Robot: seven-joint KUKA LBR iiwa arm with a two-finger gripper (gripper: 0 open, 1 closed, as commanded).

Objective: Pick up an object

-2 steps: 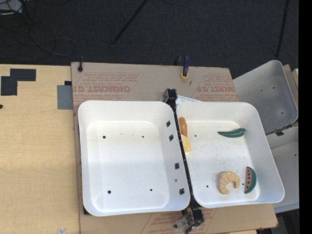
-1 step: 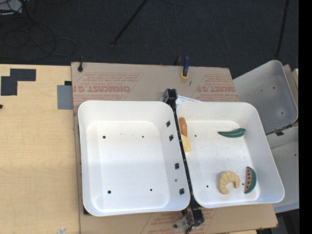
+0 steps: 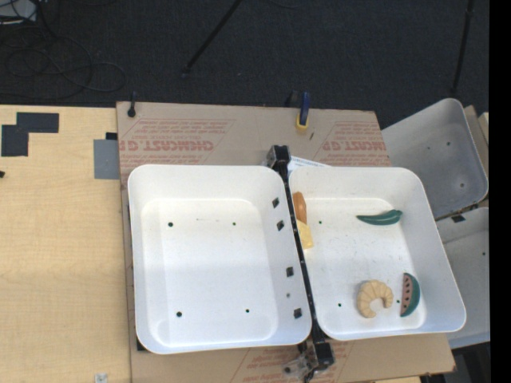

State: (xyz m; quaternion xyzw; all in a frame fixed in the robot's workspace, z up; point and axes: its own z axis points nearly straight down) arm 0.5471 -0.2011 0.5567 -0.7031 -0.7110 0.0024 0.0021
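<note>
Along right bin edges (interior open): croissant; watermelon slice; pepper.

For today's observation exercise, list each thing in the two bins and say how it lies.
Green pepper: lying flat, upper part of the right bin, apart from the rest.
Croissant: lying flat, lower right bin, beside the watermelon slice.
Watermelon slice: lying flat, near the right wall.
Orange sausage: lying against the left wall.
Yellow piece: just below the sausage.

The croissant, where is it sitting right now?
The croissant lies in the right bin, near its front right corner, just left of the watermelon slice and well below the green pepper.
</note>
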